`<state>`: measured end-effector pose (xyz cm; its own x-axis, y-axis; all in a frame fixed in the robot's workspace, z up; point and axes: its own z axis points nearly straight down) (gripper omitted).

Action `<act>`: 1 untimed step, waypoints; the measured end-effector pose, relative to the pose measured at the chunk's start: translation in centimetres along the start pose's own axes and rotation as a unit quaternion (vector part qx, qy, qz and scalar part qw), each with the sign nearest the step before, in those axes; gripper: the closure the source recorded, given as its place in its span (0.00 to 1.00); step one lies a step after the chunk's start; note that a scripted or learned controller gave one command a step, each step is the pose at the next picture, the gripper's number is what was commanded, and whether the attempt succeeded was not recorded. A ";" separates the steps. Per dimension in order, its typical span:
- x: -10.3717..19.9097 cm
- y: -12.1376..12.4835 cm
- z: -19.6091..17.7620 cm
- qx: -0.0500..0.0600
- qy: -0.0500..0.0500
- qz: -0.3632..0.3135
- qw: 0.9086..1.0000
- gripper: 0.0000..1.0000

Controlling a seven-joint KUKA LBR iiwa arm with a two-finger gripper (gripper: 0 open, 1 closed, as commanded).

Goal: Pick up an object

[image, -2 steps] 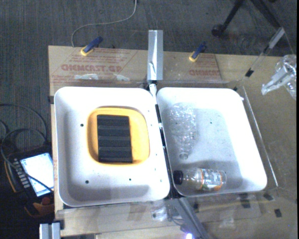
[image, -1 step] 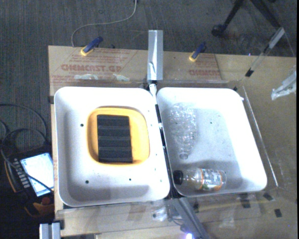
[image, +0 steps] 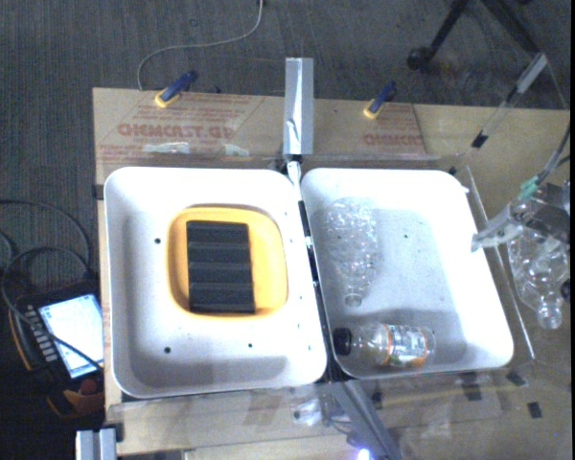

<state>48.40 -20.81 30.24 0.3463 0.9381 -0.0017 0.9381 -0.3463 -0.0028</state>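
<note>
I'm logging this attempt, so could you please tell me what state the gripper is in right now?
Gripper: cannot be told. The clear bottle and the capped bottle both lie in the right bin.

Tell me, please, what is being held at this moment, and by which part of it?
Nothing is seen held: both clear bottles lie in the right bin, the yellow-rimmed object in the left.

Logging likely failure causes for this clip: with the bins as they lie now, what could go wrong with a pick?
1. The clear plastic bottle in the right bin is see-through and faint against the white floor, so a grasp may be misplaced.
2. The bottle with the orange label lies on its side against the near wall, leaving little room and likely to roll.
3. The yellow tray with a black insert in the left bin looks wide and flat, perhaps too broad to pinch.
</note>
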 end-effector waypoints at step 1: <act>8.2 -3.0 9.5 0.001 0.001 0.016 1.000 0.00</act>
<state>48.37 -12.13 20.76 0.3755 0.9268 -0.0007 0.9268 -0.3755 -0.0042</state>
